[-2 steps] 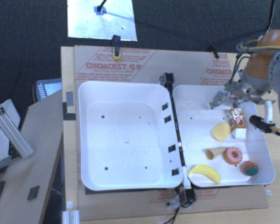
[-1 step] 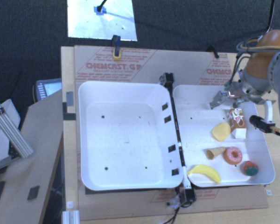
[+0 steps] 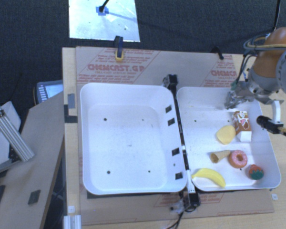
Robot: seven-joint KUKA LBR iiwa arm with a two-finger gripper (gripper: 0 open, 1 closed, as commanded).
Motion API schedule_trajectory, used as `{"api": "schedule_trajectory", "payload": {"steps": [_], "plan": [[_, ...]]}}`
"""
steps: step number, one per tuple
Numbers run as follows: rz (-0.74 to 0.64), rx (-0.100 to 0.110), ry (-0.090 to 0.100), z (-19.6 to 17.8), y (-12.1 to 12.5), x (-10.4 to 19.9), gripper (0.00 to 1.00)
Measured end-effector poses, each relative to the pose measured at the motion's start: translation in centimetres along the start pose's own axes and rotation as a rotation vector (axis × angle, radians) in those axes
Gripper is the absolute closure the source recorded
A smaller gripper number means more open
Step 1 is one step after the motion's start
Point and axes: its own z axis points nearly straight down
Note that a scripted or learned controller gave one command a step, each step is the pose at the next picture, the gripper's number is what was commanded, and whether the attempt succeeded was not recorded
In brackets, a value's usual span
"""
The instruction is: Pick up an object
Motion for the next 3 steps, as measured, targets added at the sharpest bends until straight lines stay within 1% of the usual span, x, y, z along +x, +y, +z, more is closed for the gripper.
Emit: {"api": "schedule_trajectory", "payload": {"steps": [1, 2, 3], "plan": [[0.0, 0.001, 0.0, 0.0, 0.0, 0.0, 0.0], [0.003, 0.004, 0.001, 1.1, -0.1, 0.0, 0.0], [0.003, 0.004, 0.001, 1.1, -0.1, 0.0, 0.0]]}}
